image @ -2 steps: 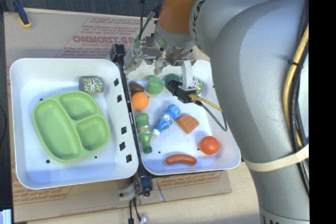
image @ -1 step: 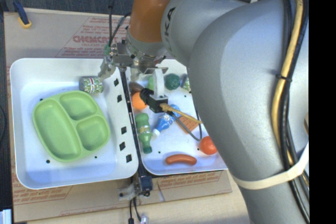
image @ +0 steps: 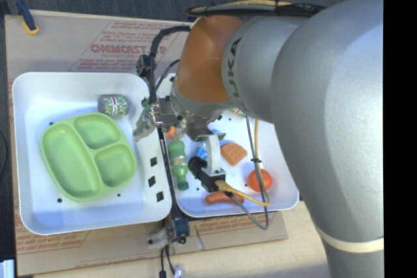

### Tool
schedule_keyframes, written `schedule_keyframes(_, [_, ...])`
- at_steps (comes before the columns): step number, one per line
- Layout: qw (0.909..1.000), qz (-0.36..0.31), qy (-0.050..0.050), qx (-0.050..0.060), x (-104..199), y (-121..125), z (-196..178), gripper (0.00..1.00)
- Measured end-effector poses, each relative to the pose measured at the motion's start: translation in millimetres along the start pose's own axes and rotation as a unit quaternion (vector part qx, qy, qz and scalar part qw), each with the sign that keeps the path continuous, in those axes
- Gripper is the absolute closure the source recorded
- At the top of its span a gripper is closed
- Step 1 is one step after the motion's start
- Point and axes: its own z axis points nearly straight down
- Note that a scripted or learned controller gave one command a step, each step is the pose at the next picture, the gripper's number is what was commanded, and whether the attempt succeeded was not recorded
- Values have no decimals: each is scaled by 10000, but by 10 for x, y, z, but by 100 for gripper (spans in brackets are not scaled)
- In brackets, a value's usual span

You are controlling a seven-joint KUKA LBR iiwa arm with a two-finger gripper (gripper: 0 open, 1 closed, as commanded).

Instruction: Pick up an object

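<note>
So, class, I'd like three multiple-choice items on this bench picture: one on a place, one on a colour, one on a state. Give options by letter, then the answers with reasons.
1. Where does the divided plate lie?
A. left bin
B. right bin
C. on the cardboard

2. What colour is the bottle in the right bin?
A. red
B. green
C. black

3. How does the small can lie?
A. on the plate
B. in the right bin
C. on the left bin's floor, beside the plate

Answers:
1. A, the plate fills much of the left bin.
2. B, its body is green.
3. C, the can rests on white floor just above the plate's rim.
</note>
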Motion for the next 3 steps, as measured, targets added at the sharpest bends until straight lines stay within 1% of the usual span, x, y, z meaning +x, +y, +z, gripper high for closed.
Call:
schedule_keyframes(1, [10000,-1,-1,-6,-520,-607,3,0])
schedule_keyframes(2, [10000,13,1,-18,-1221,-599,-416,0])
schedule_keyframes(3, [10000,5,10,5,-1635,-453,957,0])
